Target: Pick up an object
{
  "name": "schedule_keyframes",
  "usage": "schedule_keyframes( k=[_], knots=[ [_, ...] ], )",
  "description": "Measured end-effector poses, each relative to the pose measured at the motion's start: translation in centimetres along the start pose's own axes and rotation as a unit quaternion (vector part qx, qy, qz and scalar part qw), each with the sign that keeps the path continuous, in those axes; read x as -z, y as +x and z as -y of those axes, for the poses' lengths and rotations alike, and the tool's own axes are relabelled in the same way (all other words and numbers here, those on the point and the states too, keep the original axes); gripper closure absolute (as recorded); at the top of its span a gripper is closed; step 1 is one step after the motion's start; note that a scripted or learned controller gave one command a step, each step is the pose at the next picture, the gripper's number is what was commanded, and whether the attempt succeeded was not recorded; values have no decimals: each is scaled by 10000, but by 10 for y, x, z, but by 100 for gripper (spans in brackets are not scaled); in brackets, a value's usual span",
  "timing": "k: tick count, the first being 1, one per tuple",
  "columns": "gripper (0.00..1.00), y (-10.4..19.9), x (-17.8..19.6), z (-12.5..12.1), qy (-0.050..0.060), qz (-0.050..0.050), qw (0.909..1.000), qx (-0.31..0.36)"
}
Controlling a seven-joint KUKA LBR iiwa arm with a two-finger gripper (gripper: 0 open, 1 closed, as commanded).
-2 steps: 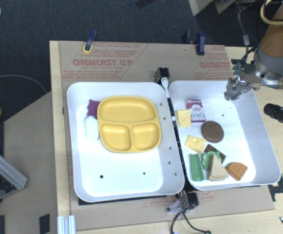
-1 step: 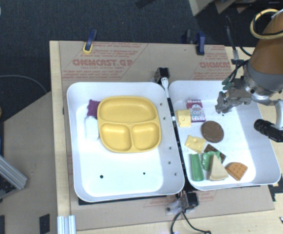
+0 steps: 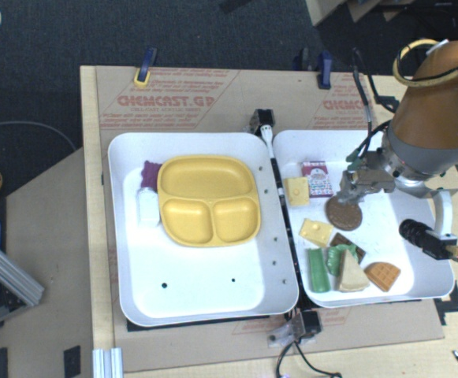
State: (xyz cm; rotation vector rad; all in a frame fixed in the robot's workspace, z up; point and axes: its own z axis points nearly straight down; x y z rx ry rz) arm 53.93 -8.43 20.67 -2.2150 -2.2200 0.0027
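Hovers low in the right bin (image 3: 418, 288), jaws (image 3: 353, 191) directly over the upper edge of the brown round disc (image 3: 344, 213). Cannot tell whether open or closed; nothing visibly held. Sits just right of the red-and-white packet (image 3: 316, 179), above the pale cheese wedge (image 3: 315, 231). Lies immediately below the jaws, round with no long axis, so likely a short straight drop, any closing direction fine.
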Motion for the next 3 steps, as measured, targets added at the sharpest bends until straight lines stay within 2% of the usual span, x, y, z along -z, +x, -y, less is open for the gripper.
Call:
schedule_keyframes(
  k=[1,2,3],
  knots=[
    [100,26,27,43,-10,-2,10000,-1],
    [100,20,19,36,-12,9,10000,-14],
    [100,22,25,41,-21,8,10000,-15]
  ],
)
